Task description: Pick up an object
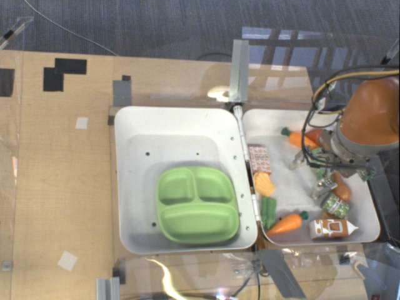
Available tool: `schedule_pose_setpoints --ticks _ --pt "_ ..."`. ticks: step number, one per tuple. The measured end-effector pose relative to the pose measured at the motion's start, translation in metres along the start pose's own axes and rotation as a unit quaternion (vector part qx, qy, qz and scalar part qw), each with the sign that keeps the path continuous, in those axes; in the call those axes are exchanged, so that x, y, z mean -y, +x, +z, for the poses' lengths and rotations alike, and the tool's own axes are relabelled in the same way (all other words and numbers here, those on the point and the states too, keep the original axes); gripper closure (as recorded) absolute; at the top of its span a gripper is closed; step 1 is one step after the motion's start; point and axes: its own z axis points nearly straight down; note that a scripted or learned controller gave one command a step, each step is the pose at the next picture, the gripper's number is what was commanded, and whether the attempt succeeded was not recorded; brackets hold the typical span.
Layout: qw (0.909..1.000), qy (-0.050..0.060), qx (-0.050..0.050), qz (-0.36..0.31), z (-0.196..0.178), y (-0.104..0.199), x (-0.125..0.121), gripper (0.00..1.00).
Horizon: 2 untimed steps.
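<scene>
Since the end effector [326, 181] sits low in the right bin [284, 170], its state impossible to tell, we should settle on the small jar [336, 206] just below it, clear of the carton [331, 229], and descend straight.

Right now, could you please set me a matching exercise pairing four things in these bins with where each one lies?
Things:
1. green tray
2. carton
3. corn
4. snack packet

Places:
A. near front right corner of the right bin
B. in the left bin
C. by the divider, toward the back of the right bin
D. by the divider, just in front of the packet

Pairs: 1-B, 2-A, 3-D, 4-C
</scene>
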Motion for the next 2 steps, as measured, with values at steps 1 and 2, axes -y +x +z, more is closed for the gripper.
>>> schedule_pose_setpoints --ticks 1,2 --pt "0.9962 -0.002 -0.002 0.087 0.003 -0.103 0.005 0.0" --pt "0.9988 0.0 -0.002 0.048 0.001 -0.026 0.016 0.0"
